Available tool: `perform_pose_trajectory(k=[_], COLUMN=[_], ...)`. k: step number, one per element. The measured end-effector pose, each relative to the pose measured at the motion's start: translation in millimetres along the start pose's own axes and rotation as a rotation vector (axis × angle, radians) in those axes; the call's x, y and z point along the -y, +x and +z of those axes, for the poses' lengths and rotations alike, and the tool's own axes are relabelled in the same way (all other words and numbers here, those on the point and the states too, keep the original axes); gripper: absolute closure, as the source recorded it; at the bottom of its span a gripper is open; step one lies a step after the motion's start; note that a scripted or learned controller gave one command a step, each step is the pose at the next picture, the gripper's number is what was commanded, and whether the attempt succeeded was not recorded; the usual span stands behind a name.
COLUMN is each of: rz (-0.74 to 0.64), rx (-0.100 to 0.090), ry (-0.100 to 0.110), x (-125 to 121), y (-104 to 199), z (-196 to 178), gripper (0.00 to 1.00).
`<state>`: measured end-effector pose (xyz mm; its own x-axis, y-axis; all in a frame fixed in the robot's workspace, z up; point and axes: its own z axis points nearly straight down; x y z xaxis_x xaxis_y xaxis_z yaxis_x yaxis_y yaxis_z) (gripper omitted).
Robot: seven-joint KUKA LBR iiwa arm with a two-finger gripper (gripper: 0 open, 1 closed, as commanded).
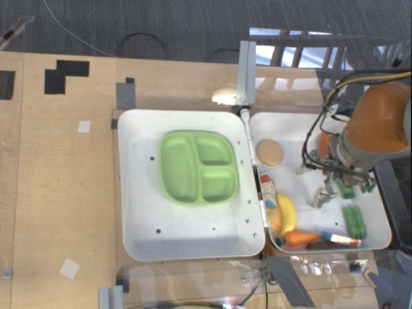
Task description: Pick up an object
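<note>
The right bin holds several small things. A tan round piece lies at its back left, and a small bottle lies along its left wall. A yellow banana and an orange carrot sit at the front left. A marker lies by the front wall, and a green ridged piece sits at the front right. My gripper hangs low over the bin's bare middle right, left of the green piece and apart from the banana. Nothing shows in its grasp.
The left bin bears a green divided plate at its middle. The grey arm with its orange band covers the right bin's back right corner, with cables looping beside it. A metal post stands behind the bins.
</note>
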<state>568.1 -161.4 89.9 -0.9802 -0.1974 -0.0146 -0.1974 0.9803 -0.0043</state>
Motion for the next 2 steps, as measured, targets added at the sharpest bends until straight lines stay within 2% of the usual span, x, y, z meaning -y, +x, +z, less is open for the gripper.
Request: perform_pose_trajectory(k=[1,2], rz=[0.011,-0.145], rx=[-0.001,-0.002], ry=[0.001,0.0], x=[-3.3,64.1], y=[-6.6,-93.1], z=[0.1,2.5], gripper=[0.0,0.0])
